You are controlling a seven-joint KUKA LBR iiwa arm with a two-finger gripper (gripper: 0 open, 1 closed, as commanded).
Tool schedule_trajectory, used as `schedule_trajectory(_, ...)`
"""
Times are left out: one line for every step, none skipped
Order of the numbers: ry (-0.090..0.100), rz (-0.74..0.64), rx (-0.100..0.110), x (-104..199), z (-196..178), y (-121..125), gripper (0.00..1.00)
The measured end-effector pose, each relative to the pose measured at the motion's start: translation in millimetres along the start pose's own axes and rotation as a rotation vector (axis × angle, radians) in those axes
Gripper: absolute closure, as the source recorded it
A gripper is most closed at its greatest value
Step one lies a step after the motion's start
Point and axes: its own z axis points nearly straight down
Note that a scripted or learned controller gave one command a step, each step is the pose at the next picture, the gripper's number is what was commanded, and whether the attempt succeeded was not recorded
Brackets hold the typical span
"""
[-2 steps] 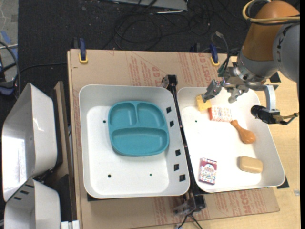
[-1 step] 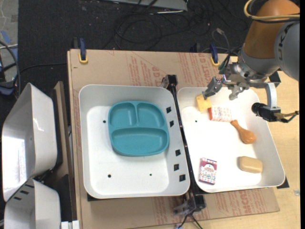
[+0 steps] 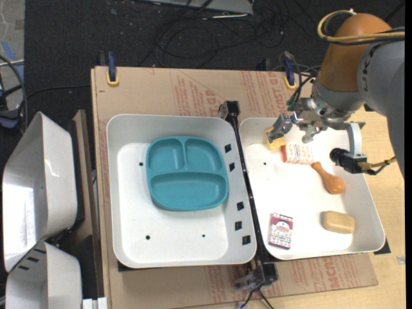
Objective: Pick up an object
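My gripper hangs over the far left part of the right bin, its two fingers spread apart and open with nothing between them. Just below it lies a white packet with red print. A small yellow-orange piece peeks out beside the left finger. An orange-brown drumstick-shaped toy lies to the right of the packet. A beige block and a small pink-and-white box rest near the bin's front edge.
The left bin holds a teal divided plate. A black clip divider runs between the two bins. White tubs stand off the bench at the left. Cables lie on the dark floor behind.
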Motion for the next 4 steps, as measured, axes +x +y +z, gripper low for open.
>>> schedule_trajectory(0.0, 0.002, 0.001, -4.4, 48.2, -8.0, 0.0)
schedule_trajectory(-0.005, 0.001, -0.009, -6.1, 83.5, -5.5, 0.0)
schedule_trajectory(-0.009, 0.002, -0.022, -7.4, 68.8, -2.5, 1.0)
schedule_trajectory(-0.001, 0.001, -0.008, -13.2, 21.9, 4.1, 1.0)
